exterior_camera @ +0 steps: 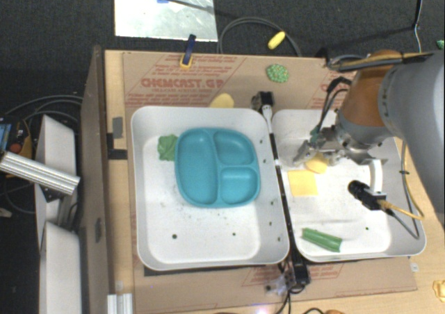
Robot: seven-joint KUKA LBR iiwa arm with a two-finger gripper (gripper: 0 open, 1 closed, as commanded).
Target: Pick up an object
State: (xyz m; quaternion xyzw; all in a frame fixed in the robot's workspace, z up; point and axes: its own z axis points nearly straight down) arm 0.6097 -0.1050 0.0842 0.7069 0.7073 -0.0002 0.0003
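The bench (174, 76), a brown board printed with red lettering, carries two shallow white bins side by side. The left white bin (149, 236) holds a large teal plastic divided plate (217, 167) with three compartments, lying flat near the bin's centre. A small green leaf-shaped piece (167, 146) touches the plate's left edge. The right white bin (407, 243) holds the smaller items.

The grey arm (410, 101) with its orange band (365, 94) reaches into the upper part of the right bin. The two-finger gripper (314, 151) sits low, directly over a small rounded yellow object (317, 165); whether its fingers are spread or closed cannot be determined.

Just below that object lies a flat pale yellow square piece (302, 183). A green elongated vegetable-shaped piece (322, 239) lies near the bin's front edge, well apart from the gripper. On the bench behind the bins rest a green round knobbly item (277, 73) and a yellow rounded piece (222, 101).
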